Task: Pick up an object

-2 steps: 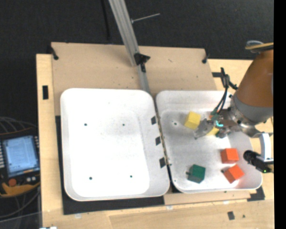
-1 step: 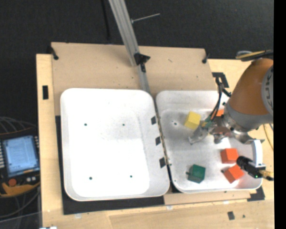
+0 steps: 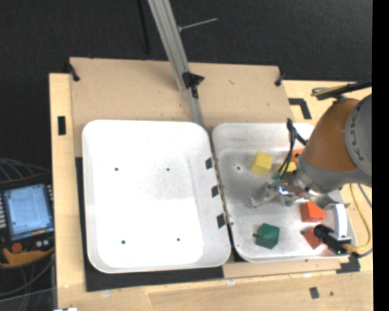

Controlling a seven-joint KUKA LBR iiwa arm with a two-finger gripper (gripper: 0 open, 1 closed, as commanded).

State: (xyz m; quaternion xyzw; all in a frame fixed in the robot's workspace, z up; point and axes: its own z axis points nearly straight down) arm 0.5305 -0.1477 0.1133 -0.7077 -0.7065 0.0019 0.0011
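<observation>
The right white bin (image 3: 240,138) holds a yellow block (image 3: 262,163) at its back, a green block (image 3: 267,235) near its front, and an orange block (image 3: 311,211) by its right wall. Another orange-red block (image 3: 310,237) lies at the front right corner, partly covered by a black part. My gripper (image 3: 273,194) hangs low over the middle of this bin, just in front of the yellow block and behind the green one. The grey arm with its orange band (image 3: 330,144) covers the bin's right side. Nothing shows in the gripper's grasp.
The left white bin (image 3: 142,193) sits beside the right one, with black clips (image 3: 215,190) along the shared edge. A slanted metal pole (image 3: 172,37) rises from the back of the bench. A control pendant (image 3: 26,212) lies off the bench at left.
</observation>
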